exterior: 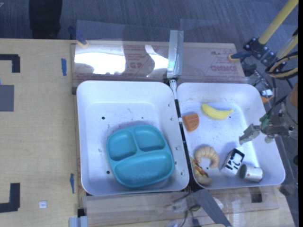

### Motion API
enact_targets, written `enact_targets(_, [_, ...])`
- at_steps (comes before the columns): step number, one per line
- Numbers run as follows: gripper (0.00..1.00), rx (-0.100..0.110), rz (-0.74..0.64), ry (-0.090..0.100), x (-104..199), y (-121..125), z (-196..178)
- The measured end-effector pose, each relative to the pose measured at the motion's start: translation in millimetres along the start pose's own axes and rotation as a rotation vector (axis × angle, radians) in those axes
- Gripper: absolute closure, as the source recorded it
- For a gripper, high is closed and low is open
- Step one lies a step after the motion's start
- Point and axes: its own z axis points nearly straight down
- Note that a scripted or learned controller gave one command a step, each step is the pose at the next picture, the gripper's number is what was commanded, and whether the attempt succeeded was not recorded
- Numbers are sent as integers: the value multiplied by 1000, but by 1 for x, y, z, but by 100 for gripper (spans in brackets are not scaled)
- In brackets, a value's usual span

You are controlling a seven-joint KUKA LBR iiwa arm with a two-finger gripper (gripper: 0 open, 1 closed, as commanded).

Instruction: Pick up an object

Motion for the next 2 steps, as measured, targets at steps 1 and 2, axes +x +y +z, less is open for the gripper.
enact_targets(1, [0, -11, -129, -5, -20, -3, 117])
enact_targets(2, [100, -17, -127, -7, -20, -1, 105])
